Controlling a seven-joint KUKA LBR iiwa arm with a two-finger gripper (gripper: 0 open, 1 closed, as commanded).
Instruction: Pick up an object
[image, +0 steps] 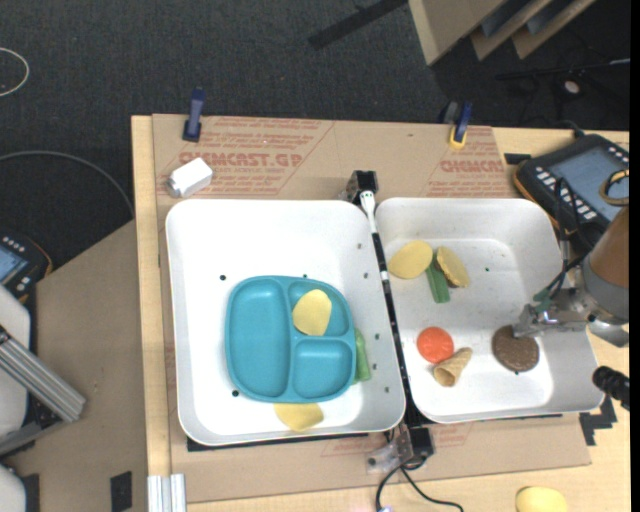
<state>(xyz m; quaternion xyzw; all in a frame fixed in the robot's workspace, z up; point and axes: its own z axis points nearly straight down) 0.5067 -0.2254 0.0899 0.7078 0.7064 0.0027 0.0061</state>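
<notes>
Camera view: my gripper (527, 325) hangs low in the right bin (480, 215); I cannot tell how it is set. A brown round cookie (516, 352) lies directly beneath it. Left of it: waffle cone (451, 367), red tomato (435, 344), yellow chip (411, 260).

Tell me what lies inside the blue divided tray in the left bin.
A yellow piece lies in the blue tray's upper right compartment. Whatever is under that piece is covered.
</notes>
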